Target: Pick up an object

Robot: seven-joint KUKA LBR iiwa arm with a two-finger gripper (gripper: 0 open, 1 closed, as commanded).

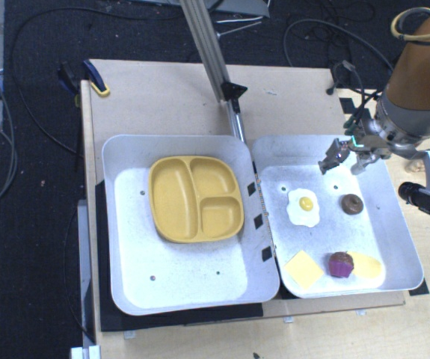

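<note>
The right bin [394, 234] holds a fried egg [303, 207], a brown chocolate doughnut [351, 204], a yellow cheese slice [303, 268], a purple item [340, 264] and a pale yellow piece [367, 265] beside it. My gripper [345, 158] hangs over the bin's far edge, above and behind the doughnut. Its two dark fingers are spread apart with nothing between them.
The left bin [129, 275] carries a yellow divided plate [197, 198]. A slanted metal pole [209, 43] crosses the bench top at the back and ends near the gap between the bins. Cables lie on the dark floor around the bench.
</note>
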